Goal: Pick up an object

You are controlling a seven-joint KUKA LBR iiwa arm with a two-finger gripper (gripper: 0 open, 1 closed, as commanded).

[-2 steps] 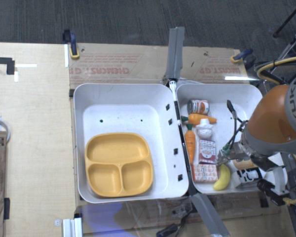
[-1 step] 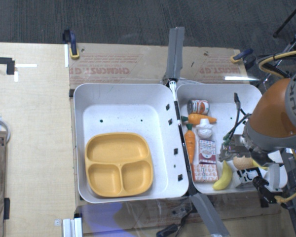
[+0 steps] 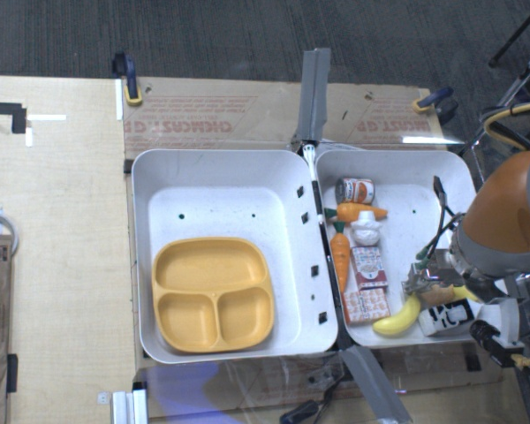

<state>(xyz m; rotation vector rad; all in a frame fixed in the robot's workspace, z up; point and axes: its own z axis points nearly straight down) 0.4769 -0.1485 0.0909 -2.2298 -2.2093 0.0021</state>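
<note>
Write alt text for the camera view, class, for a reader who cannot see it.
A grey and orange robot arm reaches from the right into the right bin, its gripper low beside a banana. That bin also holds a can, carrot and carton; the left bin holds a yellow divided plate.

Grey KUKA arm [image 3: 503, 228] reaching in from the right, orange band showing above the wrist, gripper [image 3: 424, 276] hanging low at the near right
</note>
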